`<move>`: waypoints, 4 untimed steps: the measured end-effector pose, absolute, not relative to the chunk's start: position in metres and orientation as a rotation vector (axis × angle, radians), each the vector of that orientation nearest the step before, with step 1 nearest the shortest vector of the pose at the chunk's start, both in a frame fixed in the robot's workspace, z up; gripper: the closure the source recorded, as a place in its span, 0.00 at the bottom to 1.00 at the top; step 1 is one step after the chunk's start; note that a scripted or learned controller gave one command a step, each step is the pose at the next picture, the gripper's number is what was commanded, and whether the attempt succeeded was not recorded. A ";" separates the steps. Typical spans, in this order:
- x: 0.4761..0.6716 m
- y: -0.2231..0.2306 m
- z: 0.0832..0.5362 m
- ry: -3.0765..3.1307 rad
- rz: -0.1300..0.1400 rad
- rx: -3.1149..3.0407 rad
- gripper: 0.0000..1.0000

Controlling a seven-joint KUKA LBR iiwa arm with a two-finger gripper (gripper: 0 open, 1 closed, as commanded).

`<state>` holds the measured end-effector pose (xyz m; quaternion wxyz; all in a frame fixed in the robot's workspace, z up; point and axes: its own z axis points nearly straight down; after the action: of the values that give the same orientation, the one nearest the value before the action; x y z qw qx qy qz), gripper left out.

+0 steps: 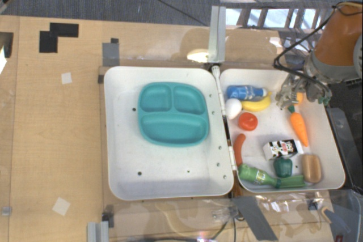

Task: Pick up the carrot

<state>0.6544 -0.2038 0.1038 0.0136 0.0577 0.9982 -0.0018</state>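
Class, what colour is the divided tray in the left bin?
Teal, seen in the camera view: divided tray.

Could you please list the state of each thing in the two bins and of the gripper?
carrot: lying in the right bin, leafy end toward the gripper, not gripped.
gripper: low over the right bin, just above the carrot's top.
teal plate: flat in the left bin, compartments bare.
green bottle: on its side.
blue bottle: on its side.
banana: lying beside the blue bottle.

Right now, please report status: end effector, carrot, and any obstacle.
End effector over right bin, just above carrot's leafy end. Carrot lying flat, not gripped. Banana to the left, black-and-white box below; both apart from carrot.
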 end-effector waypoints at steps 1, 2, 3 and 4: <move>0.654 -0.204 0.103 3.110 -0.005 0.179 0.00; 0.658 -0.203 0.118 3.096 -0.009 0.173 1.00; 0.658 -0.203 0.118 3.097 -0.008 0.172 0.00; 0.645 -0.205 0.089 3.115 0.000 0.309 0.00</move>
<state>0.6450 -0.2049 0.0887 0.0056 0.0989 0.9951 0.0000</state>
